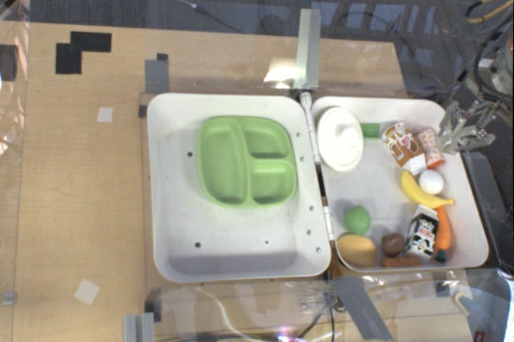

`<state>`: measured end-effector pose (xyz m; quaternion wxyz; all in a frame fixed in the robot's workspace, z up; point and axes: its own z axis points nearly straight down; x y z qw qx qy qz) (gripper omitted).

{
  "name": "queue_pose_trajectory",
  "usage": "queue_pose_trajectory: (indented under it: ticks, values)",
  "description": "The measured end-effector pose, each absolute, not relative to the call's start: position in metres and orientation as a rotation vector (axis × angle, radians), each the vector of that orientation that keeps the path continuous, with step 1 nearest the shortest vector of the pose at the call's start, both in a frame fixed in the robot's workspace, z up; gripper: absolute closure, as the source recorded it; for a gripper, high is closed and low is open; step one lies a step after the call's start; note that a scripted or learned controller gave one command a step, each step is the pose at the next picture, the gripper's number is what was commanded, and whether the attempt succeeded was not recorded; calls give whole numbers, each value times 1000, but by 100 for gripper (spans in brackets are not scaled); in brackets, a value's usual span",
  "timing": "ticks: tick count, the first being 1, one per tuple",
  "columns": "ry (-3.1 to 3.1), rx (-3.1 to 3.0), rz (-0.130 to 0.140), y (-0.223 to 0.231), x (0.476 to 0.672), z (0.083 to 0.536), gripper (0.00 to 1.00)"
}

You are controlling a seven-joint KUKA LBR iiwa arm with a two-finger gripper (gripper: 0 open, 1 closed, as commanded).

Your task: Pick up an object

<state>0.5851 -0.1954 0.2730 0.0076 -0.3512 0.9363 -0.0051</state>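
Note:
The right bin (474,204) holds several small items. Among them are a white round bowl (340,138), a brown and white packet (399,144), a banana (416,193), a white egg (431,182) and a green ball (357,218). Toward its near edge lie a tan potato-like lump (358,250), a small black and white carton (422,234) and an orange carrot (443,231). My gripper (464,129) hovers over the bin's far right corner, just right of the packet. It is open, with nothing between its fingers.
The left bin (173,196) holds a green divided plate (245,161). A metal divider (308,51) stands behind the seam between the bins. Bare wooden bench (72,188) lies to the left. Cables run at the upper right (490,7).

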Motion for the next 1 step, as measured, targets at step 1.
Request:
queue_pose_trajectory:
  ticks: [1]
  values:
    - [2931,-1102,-7,-193,584,269,0]
